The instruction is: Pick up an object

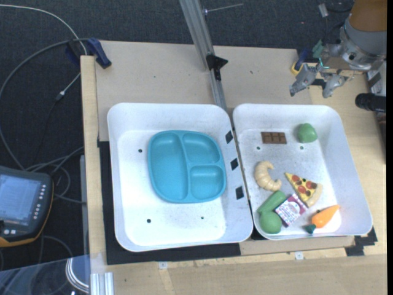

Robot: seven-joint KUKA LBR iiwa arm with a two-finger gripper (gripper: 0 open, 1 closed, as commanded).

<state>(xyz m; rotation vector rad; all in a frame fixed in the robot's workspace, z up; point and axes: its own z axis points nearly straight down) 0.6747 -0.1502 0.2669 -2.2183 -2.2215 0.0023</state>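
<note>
The pincer hangs with fingers apart, gripping nothing, above the bench beyond the right bin; the green ball lies at its six o'clock, in the bin's far corner

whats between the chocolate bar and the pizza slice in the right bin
In the camera view, the croissant lies roughly between the chocolate bar and the pizza slice, set a little left of the straight line; the rest is bare bin floor.
</note>
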